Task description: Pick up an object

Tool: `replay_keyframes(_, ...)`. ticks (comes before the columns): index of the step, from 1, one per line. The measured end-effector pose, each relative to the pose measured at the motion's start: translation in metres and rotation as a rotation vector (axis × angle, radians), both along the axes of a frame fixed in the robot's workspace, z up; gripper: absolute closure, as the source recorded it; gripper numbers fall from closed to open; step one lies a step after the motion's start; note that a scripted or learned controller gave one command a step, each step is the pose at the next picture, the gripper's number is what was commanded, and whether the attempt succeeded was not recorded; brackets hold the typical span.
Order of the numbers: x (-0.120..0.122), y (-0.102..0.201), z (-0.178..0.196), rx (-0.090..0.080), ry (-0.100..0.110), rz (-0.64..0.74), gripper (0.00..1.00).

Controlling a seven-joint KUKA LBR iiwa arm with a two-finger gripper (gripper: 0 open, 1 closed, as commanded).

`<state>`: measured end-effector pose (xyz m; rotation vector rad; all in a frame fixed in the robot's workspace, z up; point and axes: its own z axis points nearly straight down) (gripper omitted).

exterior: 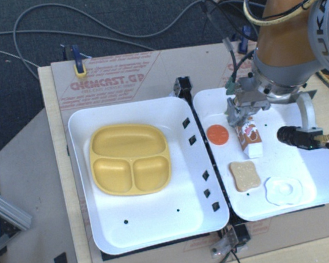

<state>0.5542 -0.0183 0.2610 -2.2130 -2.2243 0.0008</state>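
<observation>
One small carton (pixel 250 138) sits under the claw (pixel 241 117), whose state I cannot tell; it should descend squarely, centred.

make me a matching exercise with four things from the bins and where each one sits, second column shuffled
Things:
1. yellow divided tray
2. orange disc
3. slice of bread
4. white lid

Places:
A. right bin, near front corner
B. left bin
C. right bin, next to the divider, left of the small carton
D. right bin, in front of the carton

Pairs: 1-B, 2-C, 3-D, 4-A
</observation>
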Motion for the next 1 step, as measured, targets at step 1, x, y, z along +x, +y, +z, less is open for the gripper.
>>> replay_keyframes(1, -0.0174, 0.0552, -0.0185, 0.0, 0.002, 0.0, 1.0)
